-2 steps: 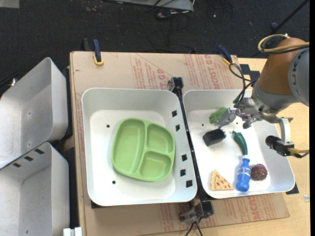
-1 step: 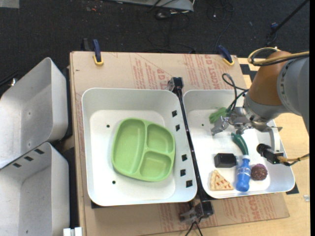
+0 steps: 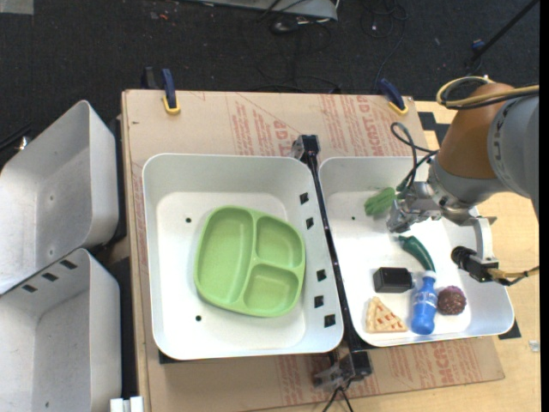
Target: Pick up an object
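Nearest: pizza slice (image 3: pixel 384 316), blue bottle (image 3: pixel 423 306). Up in right bin (image 3: pixel 352 230), claw (image 3: pixel 401 217) just beside light green piece (image 3: pixel 379 202), lying up-left. Open or closed: cannot tell.

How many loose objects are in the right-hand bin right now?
6: light green piece by the gripper, dark green pepper-like piece, black block, waffle-patterned wedge, blue bottle, maroon ball. The arm may hide more.

High slanted view over bins (image 3: pixel 154 230)
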You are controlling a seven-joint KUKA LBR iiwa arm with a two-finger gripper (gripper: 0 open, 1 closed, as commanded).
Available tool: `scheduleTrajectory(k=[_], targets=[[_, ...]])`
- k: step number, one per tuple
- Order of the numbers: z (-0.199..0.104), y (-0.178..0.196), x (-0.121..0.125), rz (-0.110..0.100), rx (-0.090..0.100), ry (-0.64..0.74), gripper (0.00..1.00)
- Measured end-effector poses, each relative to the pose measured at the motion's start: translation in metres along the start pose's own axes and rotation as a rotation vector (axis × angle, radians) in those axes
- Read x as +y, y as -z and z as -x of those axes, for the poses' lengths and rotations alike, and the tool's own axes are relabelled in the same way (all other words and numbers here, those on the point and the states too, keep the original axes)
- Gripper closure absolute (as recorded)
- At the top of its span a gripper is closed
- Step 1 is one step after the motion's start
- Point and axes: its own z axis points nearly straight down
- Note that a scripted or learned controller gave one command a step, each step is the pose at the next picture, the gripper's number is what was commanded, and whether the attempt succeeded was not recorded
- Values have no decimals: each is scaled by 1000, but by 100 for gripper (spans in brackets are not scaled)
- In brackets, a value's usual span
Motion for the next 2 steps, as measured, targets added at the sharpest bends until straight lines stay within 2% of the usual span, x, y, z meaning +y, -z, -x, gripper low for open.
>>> scheduleTrajectory(k=[2], targets=[[12,100,8,5,-1,3,100]])
